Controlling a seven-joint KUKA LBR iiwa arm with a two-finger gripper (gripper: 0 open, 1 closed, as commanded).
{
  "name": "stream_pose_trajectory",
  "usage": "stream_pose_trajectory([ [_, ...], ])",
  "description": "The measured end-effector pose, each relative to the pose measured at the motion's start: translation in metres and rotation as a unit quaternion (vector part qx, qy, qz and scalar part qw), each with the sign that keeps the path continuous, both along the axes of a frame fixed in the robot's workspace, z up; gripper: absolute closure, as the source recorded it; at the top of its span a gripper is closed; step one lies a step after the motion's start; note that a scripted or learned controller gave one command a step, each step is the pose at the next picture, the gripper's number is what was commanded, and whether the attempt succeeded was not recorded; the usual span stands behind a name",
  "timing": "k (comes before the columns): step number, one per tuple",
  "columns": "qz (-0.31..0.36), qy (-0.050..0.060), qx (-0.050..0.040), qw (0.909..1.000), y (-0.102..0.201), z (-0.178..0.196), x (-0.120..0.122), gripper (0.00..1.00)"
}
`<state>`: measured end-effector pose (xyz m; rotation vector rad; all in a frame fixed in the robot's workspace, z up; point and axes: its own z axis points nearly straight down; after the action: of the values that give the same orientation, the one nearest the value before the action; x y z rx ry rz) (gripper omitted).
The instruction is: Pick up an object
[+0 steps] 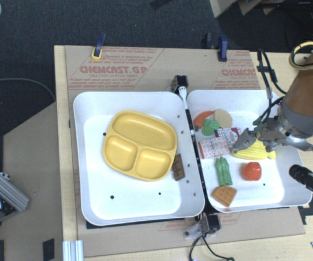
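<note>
yellow tray (139, 144): glossy plastic | bins (91, 200): smooth white plastic

Two white bins (91, 162) (287, 197); one yellow divided plate (139, 144), one tomato (251, 171), one corn cob (254, 153), one green pickle (223, 171), one brown bar (178, 167).

Divided plate (139, 144) in left bin (88, 162); food toys (clustered) in right bin (287, 192)

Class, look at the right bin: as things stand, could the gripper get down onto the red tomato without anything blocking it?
Probably yes. The red tomato lies apart from the other items, open from above, just below the yellow corn where the gripper hovers. The corn lies close beside it and might get nudged.
</note>
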<state>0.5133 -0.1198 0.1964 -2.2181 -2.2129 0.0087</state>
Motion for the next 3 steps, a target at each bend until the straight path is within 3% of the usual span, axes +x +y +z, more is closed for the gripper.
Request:
stream_pose_trajectory([
  [1,0.001,-0.005,-0.0008,1.0000,0.000,0.004,0.002,0.00],
  [3,0.001,-0.001,0.0003,1.0000,-0.001,-0.096,0.007,0.00],
])
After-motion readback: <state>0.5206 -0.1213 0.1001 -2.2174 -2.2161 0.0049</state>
